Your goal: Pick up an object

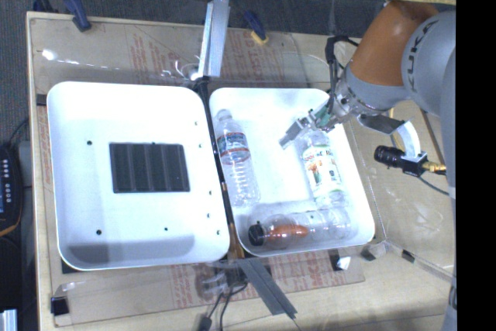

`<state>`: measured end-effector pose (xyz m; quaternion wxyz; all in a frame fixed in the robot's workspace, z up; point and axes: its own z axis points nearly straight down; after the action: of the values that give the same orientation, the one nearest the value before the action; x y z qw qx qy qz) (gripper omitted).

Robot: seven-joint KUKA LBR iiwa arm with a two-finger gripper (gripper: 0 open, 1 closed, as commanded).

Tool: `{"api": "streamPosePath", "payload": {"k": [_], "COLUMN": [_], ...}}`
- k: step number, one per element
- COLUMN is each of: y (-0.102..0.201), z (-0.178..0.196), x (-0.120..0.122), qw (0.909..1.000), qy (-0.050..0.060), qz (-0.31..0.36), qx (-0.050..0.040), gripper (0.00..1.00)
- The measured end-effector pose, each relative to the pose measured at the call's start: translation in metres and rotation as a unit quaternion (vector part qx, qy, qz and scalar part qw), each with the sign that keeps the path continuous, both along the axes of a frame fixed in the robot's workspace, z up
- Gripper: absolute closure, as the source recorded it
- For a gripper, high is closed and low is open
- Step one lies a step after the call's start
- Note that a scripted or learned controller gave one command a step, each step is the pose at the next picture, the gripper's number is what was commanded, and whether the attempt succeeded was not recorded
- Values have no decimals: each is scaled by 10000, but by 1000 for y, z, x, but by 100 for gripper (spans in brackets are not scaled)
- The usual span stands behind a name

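Note:
The right bin [263, 101] holds three clear plastic bottles. One with a blue-and-white label [236, 157] lies along the bin's left wall. One with a white, orange and green label [322, 170] lies near the right wall. A third with a black cap and brownish contents [298, 229] lies across the front. My gripper [304, 128] hangs over the upper end of the right-hand bottle, just above its cap end. Nothing shows between its fingers.
The left bin [77, 112] has a dark ribbed rectangle [149, 167] on its floor. A metal bar [213, 39] stands at the back between the bins. Blue clamps [76, 12] grip the bench's far edge. A black cable fitting [397, 159] sticks out right of the bin.

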<state>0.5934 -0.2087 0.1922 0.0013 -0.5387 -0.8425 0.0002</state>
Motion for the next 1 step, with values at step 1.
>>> {"api": "streamPosePath", "payload": {"k": [1], "y": [0], "z": [-15], "x": [9], "qw": [10000], "qy": [-1], "qz": [59], "qx": [-1], "gripper": [0]}}
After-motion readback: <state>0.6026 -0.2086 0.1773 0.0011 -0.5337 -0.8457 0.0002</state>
